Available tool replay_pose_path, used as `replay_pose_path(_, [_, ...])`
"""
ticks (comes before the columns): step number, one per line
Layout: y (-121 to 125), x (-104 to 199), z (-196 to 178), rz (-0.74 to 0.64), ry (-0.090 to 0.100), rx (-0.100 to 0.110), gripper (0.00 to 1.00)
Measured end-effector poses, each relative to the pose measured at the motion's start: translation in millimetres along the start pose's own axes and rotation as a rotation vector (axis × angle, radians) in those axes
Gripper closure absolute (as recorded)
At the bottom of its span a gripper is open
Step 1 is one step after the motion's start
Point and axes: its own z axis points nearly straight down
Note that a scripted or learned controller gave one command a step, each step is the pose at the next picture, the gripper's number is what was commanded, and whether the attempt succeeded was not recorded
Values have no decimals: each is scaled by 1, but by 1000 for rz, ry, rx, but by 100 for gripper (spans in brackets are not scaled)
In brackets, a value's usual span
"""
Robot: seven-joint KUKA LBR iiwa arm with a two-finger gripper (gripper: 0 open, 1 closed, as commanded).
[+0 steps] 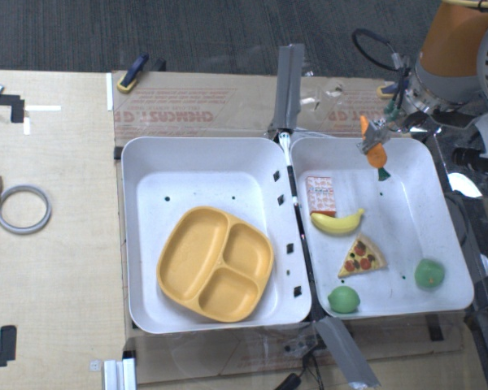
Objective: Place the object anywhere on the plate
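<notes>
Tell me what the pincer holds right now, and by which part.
The pincer holds a small carrot above the right bin. It grips the upper, orange end; the green tip hangs down below.

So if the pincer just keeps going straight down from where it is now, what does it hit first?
Probably bare floor of the right bin near its far wall. The pincer grips a small carrot, so that would touch first. Depth is hard to judge from this slant.

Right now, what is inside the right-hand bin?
The right bin holds a banana, a pizza slice, a red-and-white packet and two green round items. The gripper hangs over its far edge with a small orange thing.
</notes>
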Motion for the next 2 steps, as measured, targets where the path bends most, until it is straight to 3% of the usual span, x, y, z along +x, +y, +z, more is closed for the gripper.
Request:
replay_pose_path(1, [0, 0, 0, 0, 0, 0, 0])
replay_pose_path(2, [34, 81, 31, -195, 2, 3, 0])
